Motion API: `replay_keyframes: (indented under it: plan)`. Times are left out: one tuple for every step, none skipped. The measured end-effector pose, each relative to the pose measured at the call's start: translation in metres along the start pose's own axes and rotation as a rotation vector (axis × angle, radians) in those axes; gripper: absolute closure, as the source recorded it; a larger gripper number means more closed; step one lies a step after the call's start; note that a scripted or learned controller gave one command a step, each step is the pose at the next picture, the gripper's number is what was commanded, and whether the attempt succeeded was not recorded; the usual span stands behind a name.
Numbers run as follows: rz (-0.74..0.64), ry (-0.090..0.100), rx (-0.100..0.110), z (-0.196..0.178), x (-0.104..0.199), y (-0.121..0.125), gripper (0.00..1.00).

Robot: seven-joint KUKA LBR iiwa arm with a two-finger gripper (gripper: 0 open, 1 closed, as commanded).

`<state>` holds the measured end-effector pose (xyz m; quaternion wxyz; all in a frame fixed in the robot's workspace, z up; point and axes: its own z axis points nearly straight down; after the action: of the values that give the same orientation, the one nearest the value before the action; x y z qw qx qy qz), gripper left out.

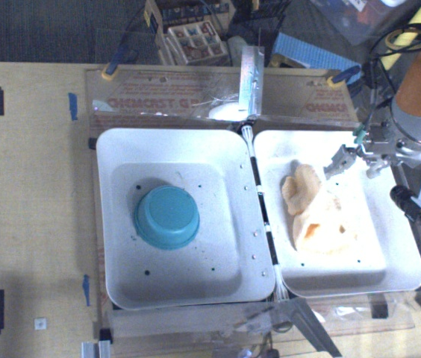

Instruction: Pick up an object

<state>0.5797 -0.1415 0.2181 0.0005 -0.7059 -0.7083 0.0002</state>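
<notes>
The left bin point(113, 162) has much free floor: only a blue bowl point(167, 216) stands upside down near its middle, and the room all around it is open down to the walls. In the right bin point(397, 267) a pale cloth point(313, 213) covers the middle and the left part of the floor; the strip along the right wall is bare. The gripper point(354, 159) and arm point(419, 103) occupy the upper right corner there. The raised rims between the bins form a low barrier.

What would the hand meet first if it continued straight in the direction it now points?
Probably the pale crumpled cloth in the right bin: the hand points down-left toward it, though depth is unclear.
</notes>
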Motion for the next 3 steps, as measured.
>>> replay_keyframes:
  plan:
    - [-0.304,0.000,0.000,0.117,0.032,0.013,0.00]
    - [-0.296,-0.001,-0.005,0.106,0.029,0.014,1.00]
    - [-0.296,-0.001,-0.005,0.106,0.028,0.014,0.00]
